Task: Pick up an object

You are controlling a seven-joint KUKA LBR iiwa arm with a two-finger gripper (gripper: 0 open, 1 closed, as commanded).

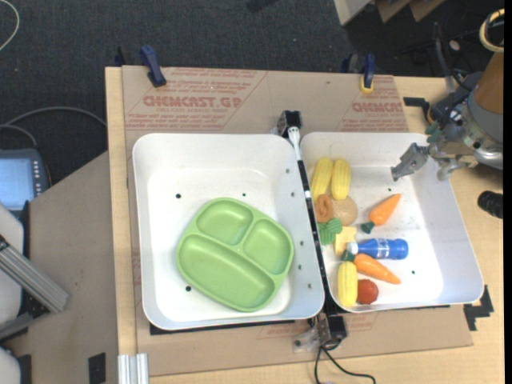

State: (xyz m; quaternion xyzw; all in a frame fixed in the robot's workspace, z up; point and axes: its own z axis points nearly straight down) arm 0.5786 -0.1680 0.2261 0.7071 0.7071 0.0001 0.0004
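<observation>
**Gripper above right bin, nothing held**

The gripper (418, 163) hung over the far right part of the right bin (458, 238), a shallow, smooth white plastic tray. Its two dark metal fingers stood spread, with nothing between them. Just below and left of the jaws lay a tapered orange carrot (385, 209). Further below lay a cylindrical blue bottle (382, 249) and a second carrot (376, 269). Two ribbed yellow corn cobs (330, 178) lay to the jaws' left. Well left, the left bin (160, 166) bore a glossy green divided plate (234, 253).
</observation>
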